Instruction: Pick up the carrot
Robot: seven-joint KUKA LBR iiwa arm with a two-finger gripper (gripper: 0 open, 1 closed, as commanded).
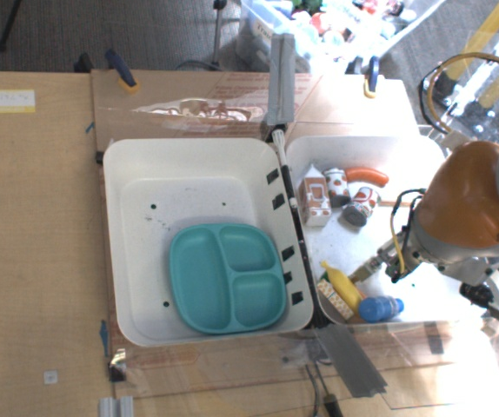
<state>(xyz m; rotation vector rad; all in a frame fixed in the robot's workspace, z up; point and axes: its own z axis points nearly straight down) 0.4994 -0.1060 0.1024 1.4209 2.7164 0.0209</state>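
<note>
1. The pincer point(369, 270) hangs low in the right bin point(406, 159), at the end of the grey arm with its orange band point(462, 198), which enters from the right side. Its tip points down-left toward the bin's front corner. From this slanted overhead angle I cannot tell how wide it stands, and nothing is seen held in it.

2. Just beside the tip lies a yellow banana-like item point(341, 287), and next to that a blue bottle point(380, 307), both against the bin's front wall. Judgement: they sit there because loose items slide to the edge; neither is the target.

3. Further off, toward the back of the same bin, a cluster stands together: a small carton point(316, 200), a red-and-white can point(335, 183), a second can point(362, 201) and a grey round piece point(353, 217).

4. The carrot point(367, 176) lies flat at the far side of that cluster, near the rear wall, touching or nearly touching the red-and-white can. It is well apart from the pincer, up-screen of it, with the cluster between.

5. Judgement: the pincer is positioned over the wrong items; it needs to travel toward the rear wall and approach the carrot's free right end, away from the cans.

6. The left bin point(145, 159) holds a teal divided plate point(228, 276), uninvolved. Both bins rest on the desk point(32, 233).
</note>
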